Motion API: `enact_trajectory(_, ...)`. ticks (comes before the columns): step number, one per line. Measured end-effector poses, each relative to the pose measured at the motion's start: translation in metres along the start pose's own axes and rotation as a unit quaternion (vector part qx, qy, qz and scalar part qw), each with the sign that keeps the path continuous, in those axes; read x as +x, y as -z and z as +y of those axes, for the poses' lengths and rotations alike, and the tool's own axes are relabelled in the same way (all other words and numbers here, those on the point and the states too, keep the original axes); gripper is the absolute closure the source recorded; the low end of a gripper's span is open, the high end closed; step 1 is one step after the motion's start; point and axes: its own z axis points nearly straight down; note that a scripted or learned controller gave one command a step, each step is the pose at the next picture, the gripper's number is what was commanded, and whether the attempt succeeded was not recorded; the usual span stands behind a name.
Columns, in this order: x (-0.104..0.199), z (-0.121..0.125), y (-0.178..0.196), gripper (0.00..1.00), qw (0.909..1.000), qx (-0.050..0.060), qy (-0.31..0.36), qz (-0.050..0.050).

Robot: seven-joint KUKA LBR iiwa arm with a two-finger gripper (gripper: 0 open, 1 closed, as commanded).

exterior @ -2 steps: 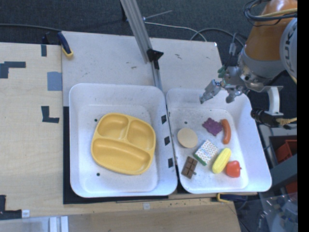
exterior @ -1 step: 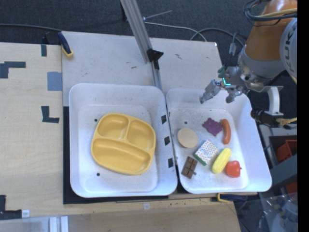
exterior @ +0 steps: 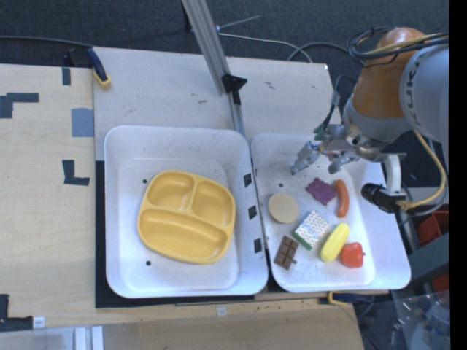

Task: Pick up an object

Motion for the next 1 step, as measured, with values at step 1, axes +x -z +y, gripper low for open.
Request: enact_trajectory(1, -0.0005, -0.0009, -0.0439, 0.00, 1.0000, -0.001, 0.000, 0.000)
